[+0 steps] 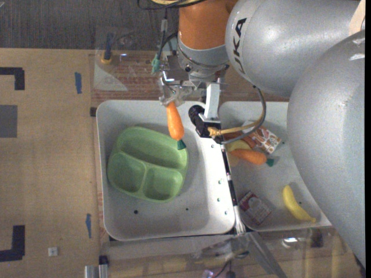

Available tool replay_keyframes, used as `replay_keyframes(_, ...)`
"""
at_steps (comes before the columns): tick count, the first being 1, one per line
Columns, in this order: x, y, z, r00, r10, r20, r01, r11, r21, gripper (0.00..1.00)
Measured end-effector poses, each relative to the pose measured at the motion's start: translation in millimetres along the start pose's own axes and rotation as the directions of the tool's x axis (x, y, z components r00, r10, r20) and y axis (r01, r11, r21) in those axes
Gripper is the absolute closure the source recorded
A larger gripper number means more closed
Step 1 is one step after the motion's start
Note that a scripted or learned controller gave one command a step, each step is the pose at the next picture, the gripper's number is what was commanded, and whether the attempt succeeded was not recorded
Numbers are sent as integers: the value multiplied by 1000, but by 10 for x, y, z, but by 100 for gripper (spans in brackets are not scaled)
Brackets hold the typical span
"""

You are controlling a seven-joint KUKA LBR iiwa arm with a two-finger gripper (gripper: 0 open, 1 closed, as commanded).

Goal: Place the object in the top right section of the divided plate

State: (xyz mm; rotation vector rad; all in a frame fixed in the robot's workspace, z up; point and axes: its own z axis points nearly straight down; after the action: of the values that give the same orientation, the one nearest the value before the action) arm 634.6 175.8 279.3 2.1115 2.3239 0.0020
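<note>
Above green divided plate (pixel 148 164): fingers (pixel 169 99) clamped on carrot (pixel 174 123); second carrot (pixel 251 156), banana (pixel 296 204) in right bin (pixel 324 218).

Reaches in from the right of the frame, grey arm (pixel 301 51) filling the upper right, orange band (pixel 203 16) at top centre above the wrist. Gripper (pixel 171 100) points down toward frame centre-left, fingers closed on the top end of a carrot (pixel 174 122), hanging upright.
</note>
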Motion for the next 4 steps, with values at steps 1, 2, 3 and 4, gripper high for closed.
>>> replay_keyframes(1, 433, -266, -983, 977, 215, 0, -215, 977, 1, 100)
replay_keyframes(2, 356, -912, -68, 996, 92, 0, -92, 996, 5, 100)
replay_keyframes(3, -265, -576, 411, 983, 185, 1, -185, 983, 6, 100)
replay_keyframes(4, -115, -770, 629, 993, 120, 0, -120, 993, 6, 100)
